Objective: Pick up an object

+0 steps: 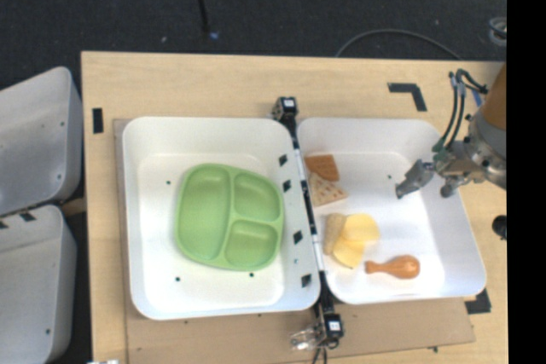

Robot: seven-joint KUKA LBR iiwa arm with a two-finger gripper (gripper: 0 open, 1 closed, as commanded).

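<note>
Landmark: we take the right bin [444,209] as reference for every place below.
Tool: the tool [429,182] hangs over the bin's upper right part, near its right wall; we read one grey finger at its left and another at its right, set apart, with nothing between them (released, in our judgement).
Nearest candidate: the orange drumstick-shaped toy [395,268] lies on the bin floor near the front wall, below and slightly left of the tool, well apart from it.
Long axis: it runs roughly left to right, thin handle leftward, bulb rightward.
Other contents: yellow pieces [353,239] toward the bin's left centre; brown and tan pieces [324,179] against its left wall.
Assessment: we judge the coming move a travel toward the front wall, fingers closing across the toy's narrow width.
</note>
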